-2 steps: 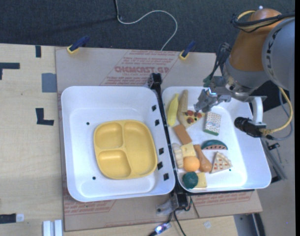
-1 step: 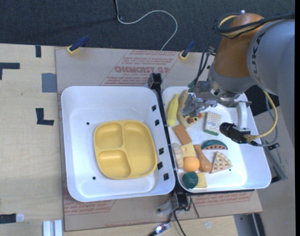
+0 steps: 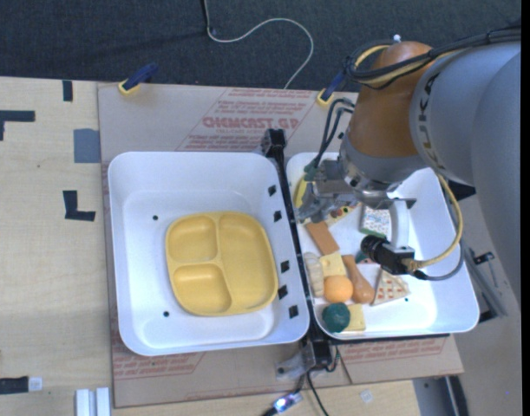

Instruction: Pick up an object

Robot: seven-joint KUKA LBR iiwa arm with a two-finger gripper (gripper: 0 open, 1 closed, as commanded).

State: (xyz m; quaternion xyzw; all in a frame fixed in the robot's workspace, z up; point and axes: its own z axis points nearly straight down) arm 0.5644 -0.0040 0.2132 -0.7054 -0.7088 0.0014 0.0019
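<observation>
Camera view: the end effector (image 3: 321,199) hangs low over the right white bin (image 3: 447,315); I cannot tell its state. Crowded small toy foods (image 3: 338,276) beneath risk a glancing, empty grasp.

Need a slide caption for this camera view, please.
Arm's pincer lowered over toy food in the right bin; yellow tray in the left bin.

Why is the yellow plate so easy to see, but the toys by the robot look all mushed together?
Camera view: even light shows the yellow divided plate crisply in the left bin; the toy food in the right bin is small, slightly soft, crowded under the arm's gripper.
</observation>
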